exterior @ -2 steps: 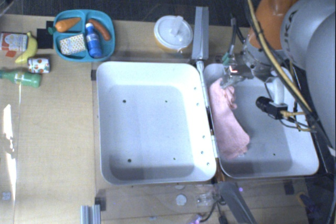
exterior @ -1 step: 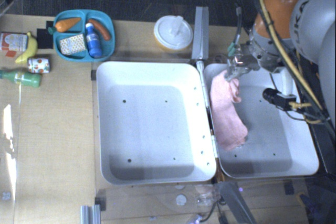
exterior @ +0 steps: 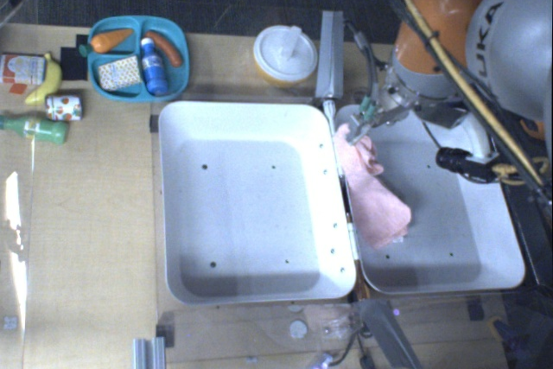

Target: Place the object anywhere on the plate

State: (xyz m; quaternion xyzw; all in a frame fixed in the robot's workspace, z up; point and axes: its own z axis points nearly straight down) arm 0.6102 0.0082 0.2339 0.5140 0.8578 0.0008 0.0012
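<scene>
A crumpled pink cloth (exterior: 373,199) lies along the left side of the right bin (exterior: 458,255), against the wall shared with the left bin. My gripper (exterior: 356,127) reaches down from the right to the cloth's upper corner, and its fingers are shut on that corner, which is drawn up toward them. The blue divided plate (exterior: 174,37) sits on the bench at the back left, beyond the left bin. It holds a carrot, a sausage, a small blue bottle and a patterned square.
The left bin (exterior: 246,203) stands between the cloth and the plate. A yellow bowl with a white lid (exterior: 285,54) and an upright metal bracket (exterior: 328,56) stand behind the bins. A banana (exterior: 45,82), a can (exterior: 63,107) and a green bottle (exterior: 34,128) lie at the far left.
</scene>
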